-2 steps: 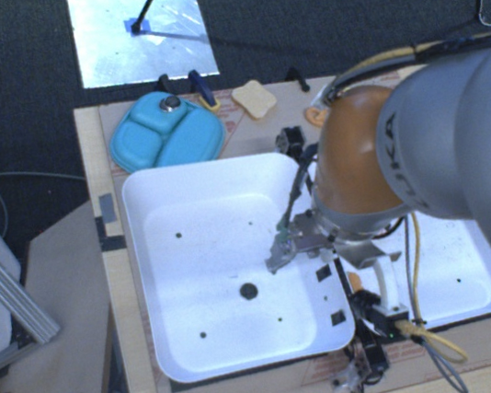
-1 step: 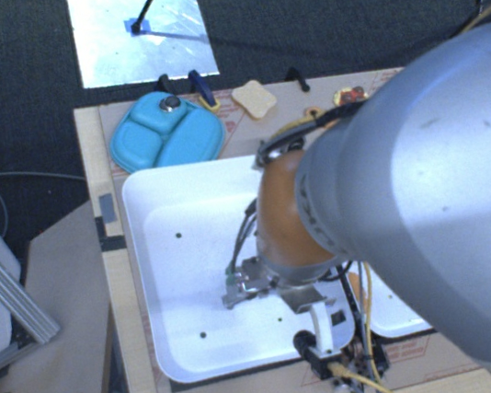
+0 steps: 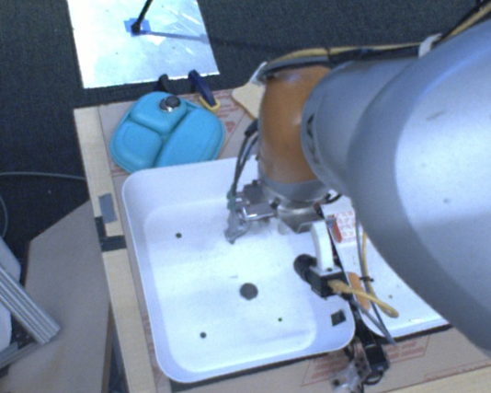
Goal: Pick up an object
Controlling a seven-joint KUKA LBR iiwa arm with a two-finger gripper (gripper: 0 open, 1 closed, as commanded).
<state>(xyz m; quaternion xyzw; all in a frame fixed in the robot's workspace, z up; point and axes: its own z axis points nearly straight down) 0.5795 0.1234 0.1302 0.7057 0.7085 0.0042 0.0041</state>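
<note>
My gripper (image 3: 236, 219) hangs over the upper middle of the left white bin (image 3: 162, 280), low above its floor, and I see nothing held in it. The grey arm with its orange band (image 3: 286, 133) comes in from the right and hides most of the right bin. A small dark round spot (image 3: 248, 291) lies on the left bin's floor, a little nearer the front than the gripper; whether it is an object or a hole is unclear. A white and red item (image 3: 344, 224) peeks out beside the wrist in the right bin.
A light blue plastic container (image 3: 165, 132) sits on the bench behind the left bin, with a dark blue piece (image 3: 201, 87) beside it. A shiny sheet (image 3: 141, 29) lies farther back. Tiny dark dots (image 3: 179, 237) mark the bin floor.
</note>
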